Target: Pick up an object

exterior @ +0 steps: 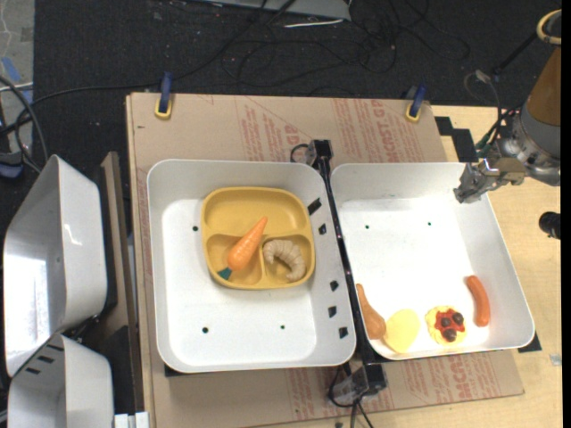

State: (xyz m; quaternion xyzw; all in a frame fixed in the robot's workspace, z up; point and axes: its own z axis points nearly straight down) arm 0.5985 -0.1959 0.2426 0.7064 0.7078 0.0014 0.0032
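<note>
The end effector (470, 190) stood over the upper right rim of the right bin (419, 239); whether it was open could not be determined, and it carried nothing visible. No pick had been made. Candidate objects lay at the bin's lower edge: a sausage (479, 300), a small pizza (446, 324), a yellow disc (402, 329). Approach, descent and grasp remained.

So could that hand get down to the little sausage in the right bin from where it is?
Probably yes. The hand hangs over the right bin's far corner, and the sausage lies alone near the right wall, nothing on it; that wall might crowd the fingers.
</note>
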